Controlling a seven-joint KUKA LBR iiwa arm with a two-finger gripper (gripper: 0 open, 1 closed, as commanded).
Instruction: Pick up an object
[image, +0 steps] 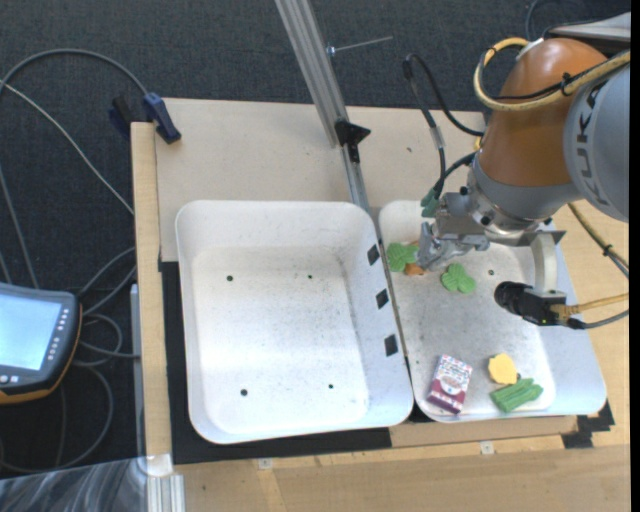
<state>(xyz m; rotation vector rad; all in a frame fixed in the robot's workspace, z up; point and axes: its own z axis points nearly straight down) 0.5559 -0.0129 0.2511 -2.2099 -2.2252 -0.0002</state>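
My gripper (433, 254) hangs low over the back left part of the right bin (575, 375). Directly beside it lie a green leafy piece (401, 257), a small orange piece (415, 269) and a second green piece (460, 280). The gripper's body hides what is directly beneath it. Near the bin's front edge lie a maroon and white packet (450, 383), a yellow piece (502, 369) and a green ridged piece (517, 395).
The left bin (275, 320) stands beside the right one, with a raised divider wall (385, 300) between them. A metal pole (325, 85) rises behind the bins. A black cylinder (528, 301) on the arm hangs over the right bin's middle.
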